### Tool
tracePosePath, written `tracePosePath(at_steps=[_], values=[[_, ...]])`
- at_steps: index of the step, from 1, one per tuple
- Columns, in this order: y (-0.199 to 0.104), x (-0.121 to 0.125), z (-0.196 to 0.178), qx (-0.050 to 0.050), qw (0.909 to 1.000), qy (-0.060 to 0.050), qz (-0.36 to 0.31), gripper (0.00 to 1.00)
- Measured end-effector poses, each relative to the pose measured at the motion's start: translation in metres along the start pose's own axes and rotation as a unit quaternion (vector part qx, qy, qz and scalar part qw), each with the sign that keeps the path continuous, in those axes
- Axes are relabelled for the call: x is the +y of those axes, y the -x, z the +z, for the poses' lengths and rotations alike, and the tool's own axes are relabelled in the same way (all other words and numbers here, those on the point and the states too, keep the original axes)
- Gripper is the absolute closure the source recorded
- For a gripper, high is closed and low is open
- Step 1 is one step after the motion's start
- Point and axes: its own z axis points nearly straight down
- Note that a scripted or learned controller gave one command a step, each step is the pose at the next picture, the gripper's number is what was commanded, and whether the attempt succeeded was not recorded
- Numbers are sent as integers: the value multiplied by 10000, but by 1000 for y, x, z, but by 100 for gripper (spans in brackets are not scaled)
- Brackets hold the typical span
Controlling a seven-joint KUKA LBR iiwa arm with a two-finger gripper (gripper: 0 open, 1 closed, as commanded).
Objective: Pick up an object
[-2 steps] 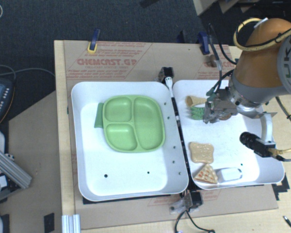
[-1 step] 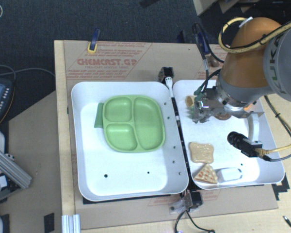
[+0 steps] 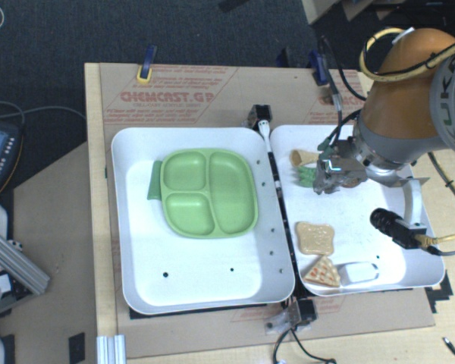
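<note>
Item: green object [image 3: 309, 176], right bin [image 3: 356, 212], far end, beside tan cone [image 3: 303, 157]. Jaws just beside it; released or clenched, cannot tell. Advice: centre over green object, avoid cone, close firmly.

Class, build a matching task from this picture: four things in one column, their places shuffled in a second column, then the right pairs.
1 green plate
2 toast slice
3 pizza slice
4 gripper

A right bin, its lower left corner
B left bin
C right bin, just above the pizza slice
D over the right bin, beside a small green item

Pairs: 1-B, 2-C, 3-A, 4-D
</note>
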Motion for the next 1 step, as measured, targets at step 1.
tracePosePath(at_steps=[1], values=[[-10, 3, 18, 0, 10000, -11, -9, 100]])
